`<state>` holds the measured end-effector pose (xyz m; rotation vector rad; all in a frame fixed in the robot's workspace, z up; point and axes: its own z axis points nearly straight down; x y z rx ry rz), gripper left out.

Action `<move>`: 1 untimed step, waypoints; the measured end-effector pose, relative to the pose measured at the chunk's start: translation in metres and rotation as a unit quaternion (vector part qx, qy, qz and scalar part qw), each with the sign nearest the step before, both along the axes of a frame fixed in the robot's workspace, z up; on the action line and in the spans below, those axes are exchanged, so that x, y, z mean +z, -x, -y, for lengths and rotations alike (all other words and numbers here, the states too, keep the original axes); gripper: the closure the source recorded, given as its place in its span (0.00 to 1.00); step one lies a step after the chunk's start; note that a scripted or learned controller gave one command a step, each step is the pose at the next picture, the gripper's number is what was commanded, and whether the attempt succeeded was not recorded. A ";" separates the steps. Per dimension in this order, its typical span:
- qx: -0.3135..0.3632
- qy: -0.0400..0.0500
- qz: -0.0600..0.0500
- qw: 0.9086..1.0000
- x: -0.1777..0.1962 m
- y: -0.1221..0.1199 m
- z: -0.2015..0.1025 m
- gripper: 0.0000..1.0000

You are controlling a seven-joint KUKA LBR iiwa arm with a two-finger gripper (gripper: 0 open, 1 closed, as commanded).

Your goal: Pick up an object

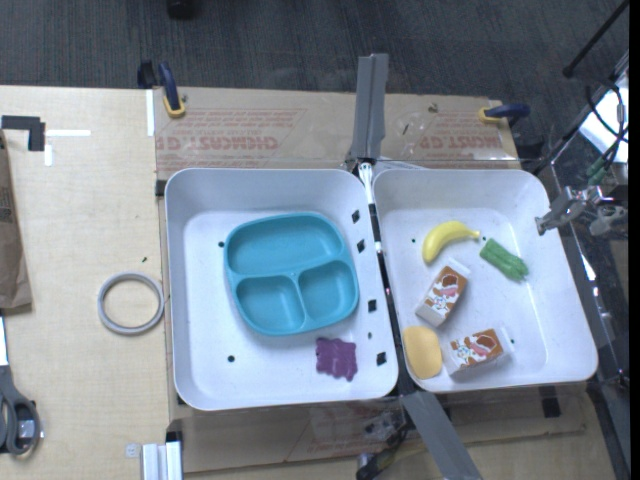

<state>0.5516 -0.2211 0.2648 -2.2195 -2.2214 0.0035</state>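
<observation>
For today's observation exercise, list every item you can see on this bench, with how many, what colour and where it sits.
bins: 2, white, side by side mid-bench
divided tray: 1, blue, left bin
grape bunch: 1, purple, left bin, front
banana: 1, yellow, right bin
green vegetable: 1, green, right of banana
cartons: 2, white-brown, right bin
yellow oval piece: 1, right bin, front-left
tape ring: 1, grey, bench left
scissors: 1, grey, far left
clamps: 2, blue-yellow, back edge
</observation>
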 end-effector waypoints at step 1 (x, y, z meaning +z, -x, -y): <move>0.225 0.000 0.002 0.974 -0.041 -0.050 0.001 0.00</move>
